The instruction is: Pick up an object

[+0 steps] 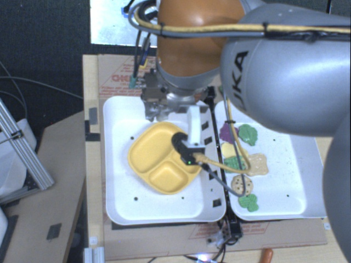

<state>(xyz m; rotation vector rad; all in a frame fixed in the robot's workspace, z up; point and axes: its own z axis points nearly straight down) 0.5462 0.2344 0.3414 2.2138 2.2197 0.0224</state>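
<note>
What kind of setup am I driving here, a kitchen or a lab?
Most likely a robotics lab bench: two shallow white bins on cardboard, toy food such as a yellow divided plate and a cookie, exposed cables, and an aluminium frame alongside.

Bright, even overhead light for you.
You get glare on the white bins; the near arm looks soft.

Pincer fingertips behind wrist housing
</note>
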